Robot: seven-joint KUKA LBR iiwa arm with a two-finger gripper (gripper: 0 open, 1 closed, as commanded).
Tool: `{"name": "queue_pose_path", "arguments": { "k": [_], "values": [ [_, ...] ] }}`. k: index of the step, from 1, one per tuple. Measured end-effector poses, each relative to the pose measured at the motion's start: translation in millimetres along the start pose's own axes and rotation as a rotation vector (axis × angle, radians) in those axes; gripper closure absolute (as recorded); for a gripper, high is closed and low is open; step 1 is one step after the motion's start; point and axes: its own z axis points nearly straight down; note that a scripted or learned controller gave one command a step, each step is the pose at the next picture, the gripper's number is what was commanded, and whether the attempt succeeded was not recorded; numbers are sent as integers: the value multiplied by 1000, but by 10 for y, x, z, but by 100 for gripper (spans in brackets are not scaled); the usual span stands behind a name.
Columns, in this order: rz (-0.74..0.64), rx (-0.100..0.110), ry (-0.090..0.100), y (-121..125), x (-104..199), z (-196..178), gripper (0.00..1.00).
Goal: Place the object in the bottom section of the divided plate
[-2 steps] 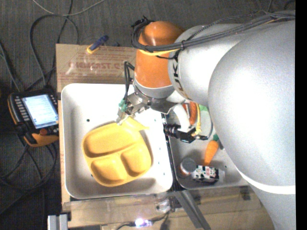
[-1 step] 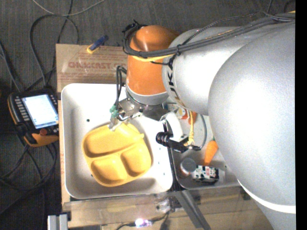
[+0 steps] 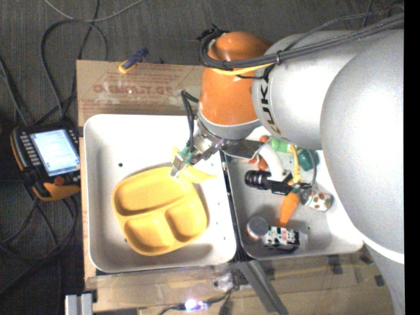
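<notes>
The gripper (image 3: 182, 163) hangs over the far right rim of the yellow divided plate (image 3: 119, 201), pointing down and to the left. Whether it is wide or narrow cannot be told from this angle. A small yellow object (image 3: 203, 174) lies just beside its tip, to the right and slightly nearer, at the plate's far right edge. Whether the object is gripped or merely resting there cannot be made out.

The plate sits in the middle of the left white bin (image 3: 98, 241), with one large section on the far side and two smaller ones on the near side.

In the right bin (image 3: 331, 233), an orange carrot (image 3: 287, 209) lies tilted. A round grey lid (image 3: 256, 227) and a small black-and-white block (image 3: 283, 238) sit by the near wall.

A sheet of printed cardboard (image 3: 131, 90) lies beyond the left bin, with a small blue-and-yellow item (image 3: 132, 60) at its far edge. On the dark carpet (image 3: 39, 254) to the left, a handheld control pad (image 3: 47, 153) with a lit screen lies among loose cables (image 3: 46, 25).
</notes>
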Motion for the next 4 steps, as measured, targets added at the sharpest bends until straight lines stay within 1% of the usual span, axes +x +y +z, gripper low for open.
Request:
{"name": "queue_pose_path", "arguments": {
  "k": [1, 2, 3, 4],
  "values": [
    [-195, -2, 0, -17, -51, -126, 100],
    [-223, -2, 0, 79, 12, -212, 100],
    [-328, -1, 0, 65, 44, -105, 100],
    [-353, -5, -1, 87, 225, -276, 100]
  ]
}}
